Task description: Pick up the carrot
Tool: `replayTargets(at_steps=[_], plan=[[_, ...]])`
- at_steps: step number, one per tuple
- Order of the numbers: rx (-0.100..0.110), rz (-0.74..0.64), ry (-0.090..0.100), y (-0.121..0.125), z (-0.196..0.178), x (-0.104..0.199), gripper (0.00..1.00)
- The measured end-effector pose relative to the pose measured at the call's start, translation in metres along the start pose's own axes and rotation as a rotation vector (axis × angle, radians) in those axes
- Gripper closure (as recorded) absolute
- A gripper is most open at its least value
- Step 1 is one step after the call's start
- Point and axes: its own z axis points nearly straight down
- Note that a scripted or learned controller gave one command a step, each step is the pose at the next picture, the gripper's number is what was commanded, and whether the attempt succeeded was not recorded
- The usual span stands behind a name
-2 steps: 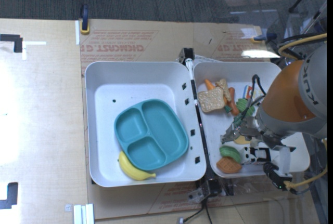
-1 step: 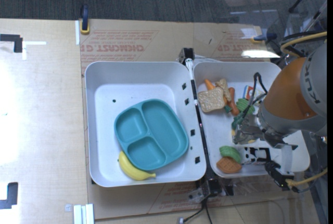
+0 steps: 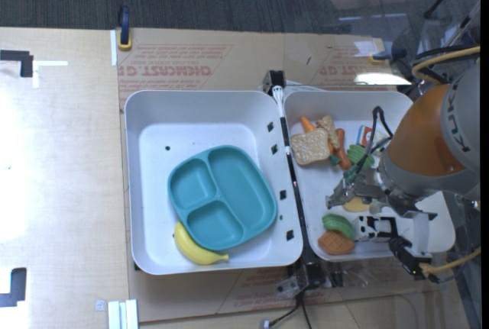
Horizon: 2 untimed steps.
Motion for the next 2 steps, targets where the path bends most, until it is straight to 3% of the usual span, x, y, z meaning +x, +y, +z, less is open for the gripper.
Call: replayTargets(at_steps=[1, 2], plan=[[-0.001, 0.0, -0.001, 0.002, -0.008, -0.001, 1.0], [0.006, 0.052, 0.0, -0.005, 0.018, 0.003, 1.0]])
